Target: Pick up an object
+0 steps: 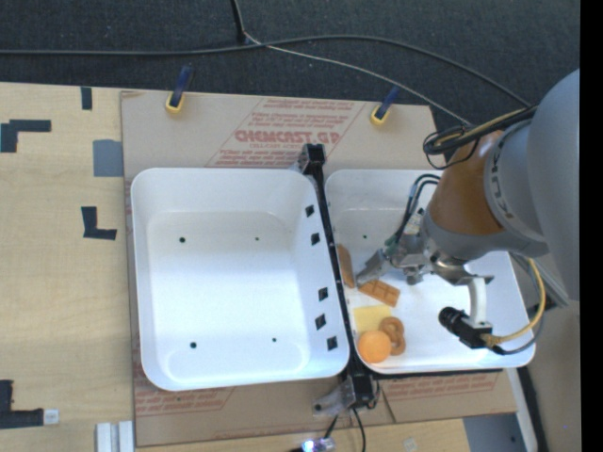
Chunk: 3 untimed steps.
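Tool (374,264) low in right bin (377,188) (left edge) — beside waffle (379,293)

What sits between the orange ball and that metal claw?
In the camera view, a tan waffle-like piece lies between the orange ball and the claw.

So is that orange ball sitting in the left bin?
No, the orange ball lies in the right bin, near its front corner beside the divider, next to other small food-like pieces.

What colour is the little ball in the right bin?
Orange: the ball shows best in the camera view.
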### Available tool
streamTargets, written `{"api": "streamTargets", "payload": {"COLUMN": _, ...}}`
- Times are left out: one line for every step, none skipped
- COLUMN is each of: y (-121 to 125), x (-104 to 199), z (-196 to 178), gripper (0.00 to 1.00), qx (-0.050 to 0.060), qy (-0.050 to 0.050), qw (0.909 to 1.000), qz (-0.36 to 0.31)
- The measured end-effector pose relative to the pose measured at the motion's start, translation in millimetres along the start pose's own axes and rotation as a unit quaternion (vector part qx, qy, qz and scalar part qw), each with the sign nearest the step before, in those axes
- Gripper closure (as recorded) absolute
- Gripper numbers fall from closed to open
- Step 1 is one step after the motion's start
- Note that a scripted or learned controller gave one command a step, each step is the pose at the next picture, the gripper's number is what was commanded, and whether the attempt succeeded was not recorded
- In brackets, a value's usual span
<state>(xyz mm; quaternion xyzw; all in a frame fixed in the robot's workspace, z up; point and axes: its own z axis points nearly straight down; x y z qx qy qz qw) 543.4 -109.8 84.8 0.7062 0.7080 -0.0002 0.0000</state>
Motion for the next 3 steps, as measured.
{"api": "streamTargets", "payload": {"y": -12.0, "x": 9.6, "z": -1.4, "gripper": 0.00, "qx": -0.003, "qy": -0.002, "qw": 1.0000, "qz": 0.001}}
{"api": "streamTargets", "payload": {"y": -11.8, "x": 10.3, "z": -11.7, "gripper": 1.00, "qx": -0.002, "qy": 0.000, "qw": 1.0000, "qz": 0.001}}
{"api": "streamTargets", "payload": {"y": -3.7, "x": 132.0, "z": -105.0, "gripper": 1.00, "qx": -0.004, "qy": 0.001, "qw": 1.0000, "qz": -0.004}}
